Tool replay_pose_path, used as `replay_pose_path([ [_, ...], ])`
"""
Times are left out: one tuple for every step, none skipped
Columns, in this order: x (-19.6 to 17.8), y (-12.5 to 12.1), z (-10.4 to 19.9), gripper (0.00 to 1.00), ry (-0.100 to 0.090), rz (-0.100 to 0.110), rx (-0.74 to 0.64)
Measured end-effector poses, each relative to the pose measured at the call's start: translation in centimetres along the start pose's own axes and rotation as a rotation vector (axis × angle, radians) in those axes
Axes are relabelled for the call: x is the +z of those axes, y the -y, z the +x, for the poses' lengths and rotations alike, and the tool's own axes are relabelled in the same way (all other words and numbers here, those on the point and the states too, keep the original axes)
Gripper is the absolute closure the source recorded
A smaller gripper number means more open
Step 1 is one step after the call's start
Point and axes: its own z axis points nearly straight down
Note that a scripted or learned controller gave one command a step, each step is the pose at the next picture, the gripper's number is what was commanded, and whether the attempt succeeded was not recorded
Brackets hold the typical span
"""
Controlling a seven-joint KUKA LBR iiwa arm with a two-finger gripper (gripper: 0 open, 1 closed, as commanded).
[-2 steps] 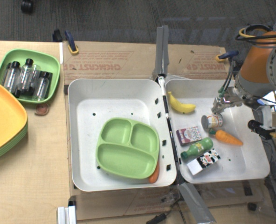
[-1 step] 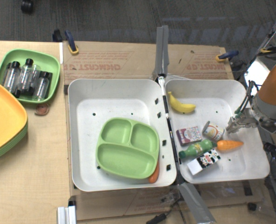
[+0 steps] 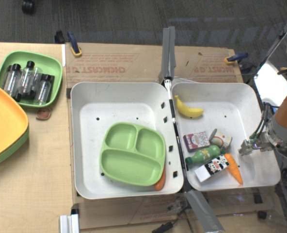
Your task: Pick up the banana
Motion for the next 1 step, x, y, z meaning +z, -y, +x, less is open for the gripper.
replay_pose_path([
  [0.02, -3.35, -0.3, 1.0, 0.001, -0.001, 0.101],
])
